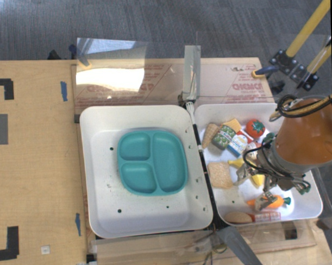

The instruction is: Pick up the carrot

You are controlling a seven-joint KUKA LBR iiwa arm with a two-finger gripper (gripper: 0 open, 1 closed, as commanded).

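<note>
Arm's orange band (pixel 307 132) sits closest to the lens and hides much of the right bin (pixel 312 205). Below it, the gripper (pixel 266 197) is low over the carrot (pixel 273 202), which lies near the bin's front edge, just above the hot dog (pixel 239 217). Fingers look to straddle the carrot's orange body, but you can't tell how wide the jaws stand or whether they have a hold. Judged step: the grasp itself. Next, you want a firm closure confirmed, then a straight lift clear of the bread slice (pixel 221 175). Left bin's teal plate (pixel 153 162) isn't involved.
</note>
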